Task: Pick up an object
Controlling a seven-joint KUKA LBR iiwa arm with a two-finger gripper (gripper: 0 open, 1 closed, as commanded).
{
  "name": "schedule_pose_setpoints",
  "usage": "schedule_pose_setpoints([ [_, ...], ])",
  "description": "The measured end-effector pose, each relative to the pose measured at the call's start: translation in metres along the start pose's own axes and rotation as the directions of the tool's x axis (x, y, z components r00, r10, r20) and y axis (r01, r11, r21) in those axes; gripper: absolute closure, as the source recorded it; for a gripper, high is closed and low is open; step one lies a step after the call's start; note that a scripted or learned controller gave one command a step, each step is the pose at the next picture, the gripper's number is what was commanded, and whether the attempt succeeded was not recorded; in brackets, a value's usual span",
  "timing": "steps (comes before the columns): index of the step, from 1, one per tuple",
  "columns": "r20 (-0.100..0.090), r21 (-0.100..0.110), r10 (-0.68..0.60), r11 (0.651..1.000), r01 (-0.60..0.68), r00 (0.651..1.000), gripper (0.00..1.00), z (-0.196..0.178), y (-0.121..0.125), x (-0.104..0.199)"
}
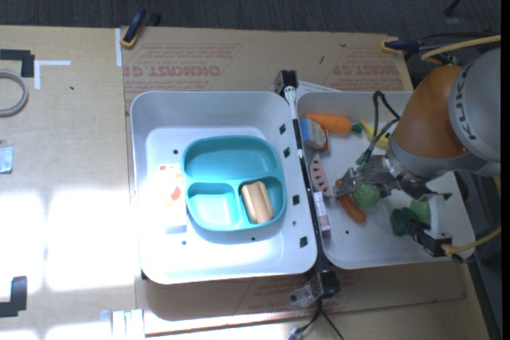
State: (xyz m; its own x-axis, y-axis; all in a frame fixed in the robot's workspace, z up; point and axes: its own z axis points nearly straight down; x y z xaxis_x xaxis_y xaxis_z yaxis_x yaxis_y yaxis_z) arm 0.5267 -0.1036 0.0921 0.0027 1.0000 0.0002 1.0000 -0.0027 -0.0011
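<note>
Reaching stage: end effector point(358, 185) down in right bin point(374, 251) beside green toy point(365, 195) and orange carrot point(351, 208); grip state impossible to tell. Next: centre, close, lift.

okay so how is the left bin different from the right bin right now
The left bin holds a teal divided tray with a tan bread-like piece in one compartment; the right bin holds scattered small items, among them an orange carrot and green pieces. The arm's gripper is down in the right bin, not over the left bin. Both are shallow white bins, side by side.
</note>
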Motion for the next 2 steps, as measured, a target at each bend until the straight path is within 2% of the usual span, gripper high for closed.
schedule_pose_setpoints([
  [1, 0.001, -0.006, 0.003, 1.000, -0.003, 1.000, 1.00, -0.013, 0.002, -0.001],
  [2, 0.001, -0.001, -0.003, 1.000, 0.003, 1.000, 1.00, -0.100, -0.048, 0.040],
])
